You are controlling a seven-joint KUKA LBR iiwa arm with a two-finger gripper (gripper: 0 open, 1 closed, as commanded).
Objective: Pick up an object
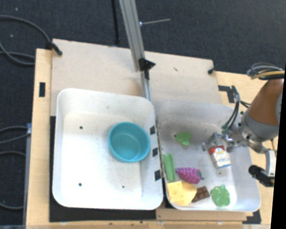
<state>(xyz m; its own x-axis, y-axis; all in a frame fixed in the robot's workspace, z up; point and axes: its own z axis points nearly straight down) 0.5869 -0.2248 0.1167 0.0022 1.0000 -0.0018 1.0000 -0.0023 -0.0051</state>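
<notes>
The right bin [210,120] has bare floor in its far half, while its near edge is crowded with a grape bunch [188,175], cheese wedge [179,193] and green pepper [220,195]. The hand [220,142] hangs just above a small red-and-white carton [220,156]; how wide it is, I cannot tell.

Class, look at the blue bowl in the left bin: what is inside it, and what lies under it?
The blue bowl shows just its own blue interior, nothing resting inside. It sits on the left bin's white floor; the patch directly beneath is covered.
</notes>
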